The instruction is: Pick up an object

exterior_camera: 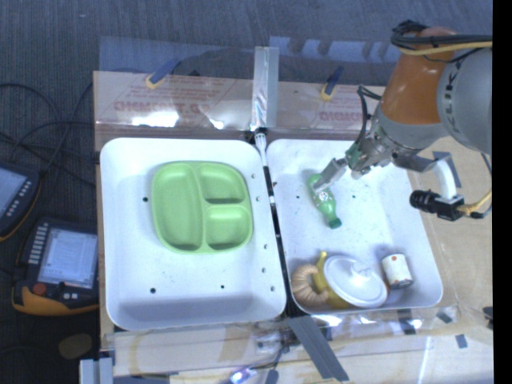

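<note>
The grey arm (448, 94) with the orange band reached in from the right side, over the right bin (416, 238). Its hand (324, 181) pointed down and to the left, and its tip was at the upper end of a small green bottle (325, 202). The hand seemed to touch the bottle there, but I cannot tell if it was clenched on the bottle or released, because this part was too small and blurred. The green bottle lay on its side on the floor of the right bin, in the upper left part, near the wall between the two bins. At the front of the same bin there was a white lid-like dish (356, 281), which was touching a brown round object (307, 286) on its left, with something yellow (322, 272) between them. Just beside the dish, on the right, stood a small white can (397, 270). The left bin (128, 294) held a green divided plate (202, 206) with three compartments, in its middle. Both bins stood side by side on the worktop (192, 94). On the floor, at the left of the worktop, a control pendant (60, 261) with a screen lay near some dark cables (40, 126).
</note>
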Tool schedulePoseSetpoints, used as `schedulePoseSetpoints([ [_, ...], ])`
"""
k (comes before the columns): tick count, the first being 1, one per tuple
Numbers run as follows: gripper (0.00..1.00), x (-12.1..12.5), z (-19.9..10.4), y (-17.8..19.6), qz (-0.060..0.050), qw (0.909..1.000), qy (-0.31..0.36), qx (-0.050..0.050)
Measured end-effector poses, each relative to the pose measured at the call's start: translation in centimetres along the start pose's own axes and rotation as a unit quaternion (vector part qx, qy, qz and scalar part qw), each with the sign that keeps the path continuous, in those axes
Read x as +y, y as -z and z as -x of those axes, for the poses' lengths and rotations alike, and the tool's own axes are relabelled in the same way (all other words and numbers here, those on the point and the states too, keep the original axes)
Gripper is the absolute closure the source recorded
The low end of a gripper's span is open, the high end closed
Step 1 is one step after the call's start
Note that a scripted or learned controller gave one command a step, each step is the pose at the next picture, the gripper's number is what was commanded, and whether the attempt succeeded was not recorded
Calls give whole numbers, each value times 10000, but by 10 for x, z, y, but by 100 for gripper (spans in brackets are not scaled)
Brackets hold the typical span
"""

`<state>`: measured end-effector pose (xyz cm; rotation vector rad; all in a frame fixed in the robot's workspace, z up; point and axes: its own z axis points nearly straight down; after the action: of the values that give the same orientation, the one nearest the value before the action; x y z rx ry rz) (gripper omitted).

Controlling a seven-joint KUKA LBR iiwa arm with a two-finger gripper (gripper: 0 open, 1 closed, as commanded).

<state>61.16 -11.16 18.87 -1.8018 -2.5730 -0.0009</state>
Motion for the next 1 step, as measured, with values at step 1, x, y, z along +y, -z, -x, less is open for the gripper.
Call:
schedulePoseSetpoints([
  [1, 0, 19, -5, -98, 22, 9990, 438, -23],
])
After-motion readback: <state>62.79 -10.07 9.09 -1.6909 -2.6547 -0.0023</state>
